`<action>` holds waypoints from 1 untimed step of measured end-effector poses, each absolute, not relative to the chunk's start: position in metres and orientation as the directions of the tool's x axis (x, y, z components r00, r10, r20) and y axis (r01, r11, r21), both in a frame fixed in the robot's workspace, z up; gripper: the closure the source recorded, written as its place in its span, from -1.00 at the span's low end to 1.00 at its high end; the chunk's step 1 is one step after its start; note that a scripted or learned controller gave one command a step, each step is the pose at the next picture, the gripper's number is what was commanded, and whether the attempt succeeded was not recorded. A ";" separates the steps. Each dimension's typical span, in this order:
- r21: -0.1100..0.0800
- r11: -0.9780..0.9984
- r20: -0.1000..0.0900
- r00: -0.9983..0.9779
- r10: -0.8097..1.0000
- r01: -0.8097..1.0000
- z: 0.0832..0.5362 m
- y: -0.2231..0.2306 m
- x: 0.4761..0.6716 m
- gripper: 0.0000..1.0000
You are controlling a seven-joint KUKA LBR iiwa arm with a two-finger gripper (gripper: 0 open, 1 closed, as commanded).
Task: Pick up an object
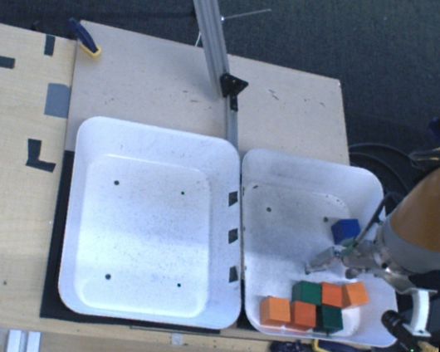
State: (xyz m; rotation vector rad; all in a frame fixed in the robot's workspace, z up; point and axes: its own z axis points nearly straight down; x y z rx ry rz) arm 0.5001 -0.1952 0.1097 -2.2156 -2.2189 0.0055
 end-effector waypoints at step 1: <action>-0.003 0.002 0.002 -0.002 1.000 1.000 0.123 -0.195 0.501 1.00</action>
